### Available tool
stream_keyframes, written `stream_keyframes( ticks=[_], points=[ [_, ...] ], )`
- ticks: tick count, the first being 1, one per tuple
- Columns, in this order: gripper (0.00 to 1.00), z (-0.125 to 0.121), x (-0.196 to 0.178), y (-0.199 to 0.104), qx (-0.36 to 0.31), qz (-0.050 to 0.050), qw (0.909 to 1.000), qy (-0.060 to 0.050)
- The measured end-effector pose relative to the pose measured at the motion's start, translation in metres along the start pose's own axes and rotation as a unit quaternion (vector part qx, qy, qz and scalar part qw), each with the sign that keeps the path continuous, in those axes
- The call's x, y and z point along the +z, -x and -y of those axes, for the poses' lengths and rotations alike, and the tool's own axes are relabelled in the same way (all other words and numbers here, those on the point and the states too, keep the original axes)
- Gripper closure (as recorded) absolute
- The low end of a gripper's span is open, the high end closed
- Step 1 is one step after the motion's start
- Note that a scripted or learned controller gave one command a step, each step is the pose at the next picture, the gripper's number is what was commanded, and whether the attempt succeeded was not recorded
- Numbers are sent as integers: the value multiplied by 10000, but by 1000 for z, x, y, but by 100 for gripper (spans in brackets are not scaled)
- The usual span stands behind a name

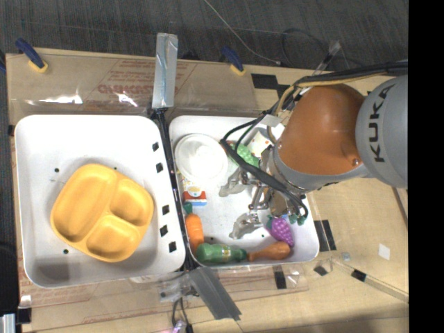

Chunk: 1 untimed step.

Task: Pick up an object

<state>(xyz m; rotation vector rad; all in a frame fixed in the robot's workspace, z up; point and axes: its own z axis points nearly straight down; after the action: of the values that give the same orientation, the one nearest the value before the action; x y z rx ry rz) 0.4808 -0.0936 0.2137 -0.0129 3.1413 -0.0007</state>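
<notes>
Now the gripper [258, 210] is hovering low in the right bin [305, 252] — whether it is released or clenched, I cannot tell. Toy grapes [281, 229] are lying at its 4 o'clock — light, knobbly, stiff plastic, best pinched across the cluster's narrow middle.

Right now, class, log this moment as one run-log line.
arm: over right bin | gripper: low, beside purple grapes | hold: none seen | left bin: yellow divided tray
</notes>
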Motion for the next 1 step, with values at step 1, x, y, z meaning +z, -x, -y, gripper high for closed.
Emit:
stream_keyframes(
  ticks=[1],
  points=[
    [0,-6,23,125,-1058,5,9944,5]
  ],
)
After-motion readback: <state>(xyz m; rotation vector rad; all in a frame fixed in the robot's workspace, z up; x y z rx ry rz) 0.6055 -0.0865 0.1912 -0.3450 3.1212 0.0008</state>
